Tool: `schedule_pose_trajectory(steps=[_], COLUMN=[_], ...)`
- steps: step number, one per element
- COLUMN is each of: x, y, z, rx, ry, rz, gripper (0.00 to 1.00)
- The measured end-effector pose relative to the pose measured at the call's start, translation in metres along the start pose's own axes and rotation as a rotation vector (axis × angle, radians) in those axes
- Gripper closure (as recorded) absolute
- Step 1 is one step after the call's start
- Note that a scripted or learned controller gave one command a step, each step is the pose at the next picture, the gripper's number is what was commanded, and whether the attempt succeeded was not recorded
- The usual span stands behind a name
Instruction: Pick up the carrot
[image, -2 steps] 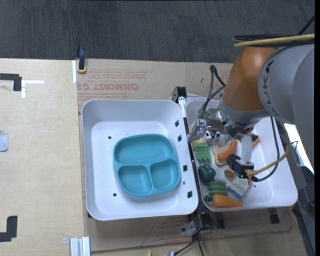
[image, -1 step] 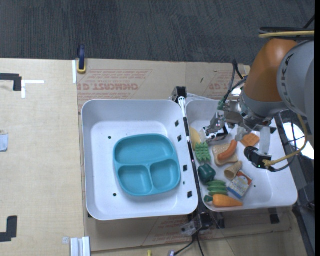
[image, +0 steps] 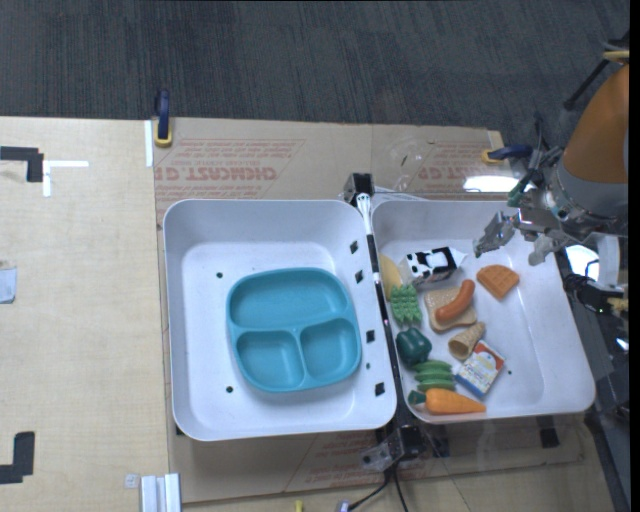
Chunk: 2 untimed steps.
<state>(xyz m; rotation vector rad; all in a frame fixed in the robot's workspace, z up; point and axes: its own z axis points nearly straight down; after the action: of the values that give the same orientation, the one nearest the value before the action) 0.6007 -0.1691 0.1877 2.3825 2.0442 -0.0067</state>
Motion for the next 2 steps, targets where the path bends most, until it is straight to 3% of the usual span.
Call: schedule_pose_trajectory(steps=[1, 2], x=[0.005, -0.031], y=[-0.033, 0.014], z=[0.080, 0.096], rx=[0.005, 0.008], ry=[0.004, 0.018], rz=[0.282, 0.457], gripper=[0.00, 0.00])
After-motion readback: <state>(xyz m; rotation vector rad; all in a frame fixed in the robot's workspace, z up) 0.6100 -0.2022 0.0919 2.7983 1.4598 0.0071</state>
